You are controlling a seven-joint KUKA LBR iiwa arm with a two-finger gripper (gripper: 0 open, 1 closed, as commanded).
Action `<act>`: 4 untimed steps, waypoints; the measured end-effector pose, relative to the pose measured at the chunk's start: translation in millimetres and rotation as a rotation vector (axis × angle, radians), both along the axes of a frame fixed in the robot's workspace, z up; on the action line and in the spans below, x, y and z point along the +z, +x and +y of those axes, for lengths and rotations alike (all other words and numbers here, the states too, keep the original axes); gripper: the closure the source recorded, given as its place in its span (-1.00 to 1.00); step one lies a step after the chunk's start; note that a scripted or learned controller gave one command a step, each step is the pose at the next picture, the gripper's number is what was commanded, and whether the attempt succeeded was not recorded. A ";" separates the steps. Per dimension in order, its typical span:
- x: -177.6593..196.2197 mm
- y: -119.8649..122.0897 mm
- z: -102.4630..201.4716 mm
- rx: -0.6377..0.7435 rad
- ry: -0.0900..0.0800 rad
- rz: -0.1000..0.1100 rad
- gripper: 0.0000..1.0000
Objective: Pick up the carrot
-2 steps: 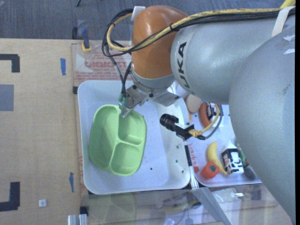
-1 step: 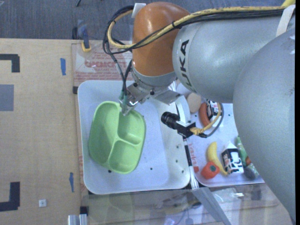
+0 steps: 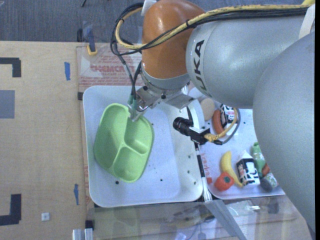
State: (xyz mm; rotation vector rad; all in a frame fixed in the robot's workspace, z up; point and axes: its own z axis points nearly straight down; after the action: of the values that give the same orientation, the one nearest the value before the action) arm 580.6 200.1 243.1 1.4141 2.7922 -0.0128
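we see the pincer [image 3: 135,112] low over the green divided plate [image 3: 124,143] in the left bin [image 3: 165,191], its tip at the plate's upper rim; from this angle we cannot tell whether it is released or clenched, and nothing shows in it

the carrot lies the other way: we take it to be the orange piece with a green top [image 3: 263,168] at the far right side of the right bin [image 3: 235,193], just beside the small can [image 3: 246,171] and close under the arm's grey bulk, which hides part of it. we hold this reading loosely, since a reddish oblong [image 3: 218,118] near the top of that bin could be mistaken for it

so the move turns on one relation: the carrot is well apart from the pincer, to the right and somewhat lower in the view, across the wall between the bins, past the banana [image 3: 228,165]. its long axis seems to run roughly up and down the view, green end uppermost, so we judge the pincer should close across it from side to side
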 end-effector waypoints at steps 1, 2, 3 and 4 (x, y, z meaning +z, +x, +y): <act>8.2 0.3 -0.2 0.001 -0.002 0.000 1.00; 15.5 0.2 0.3 0.003 -0.005 0.001 1.00; 22.8 0.1 0.7 0.004 -0.007 0.003 1.00; 29.9 0.0 0.9 0.006 -0.009 0.004 1.00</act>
State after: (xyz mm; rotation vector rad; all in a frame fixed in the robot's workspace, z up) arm 580.6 201.0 273.0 1.4059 2.7958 -0.0290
